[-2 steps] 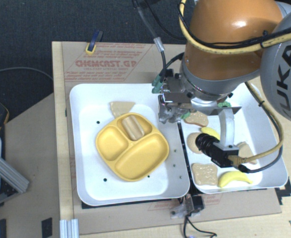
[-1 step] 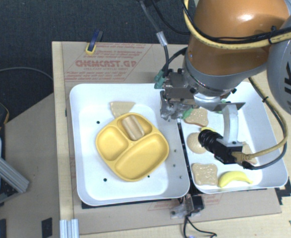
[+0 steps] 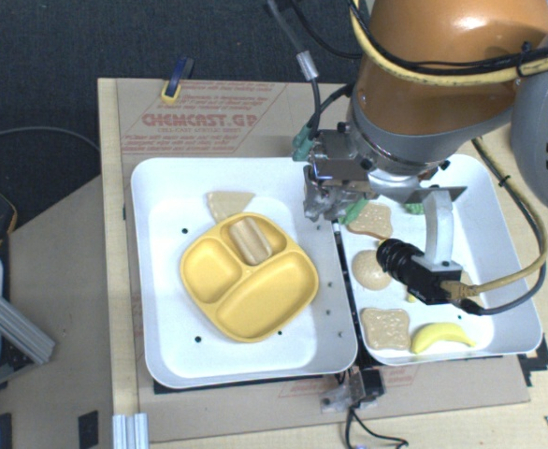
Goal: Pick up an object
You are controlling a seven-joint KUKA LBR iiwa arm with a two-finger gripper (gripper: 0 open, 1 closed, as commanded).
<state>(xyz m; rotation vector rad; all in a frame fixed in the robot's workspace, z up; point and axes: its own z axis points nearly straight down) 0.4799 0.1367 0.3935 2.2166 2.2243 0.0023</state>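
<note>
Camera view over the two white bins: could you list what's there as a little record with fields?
left bin: yellow plastic divided plate, a tan cylinder in one compartment; pale tan wedge beside the plate
right bin: toast-like slices, round tan piece, yellow banana
arm: orange-banded wrist above the right bin
gripper: near the bins' shared edge; grasp unclear
</note>
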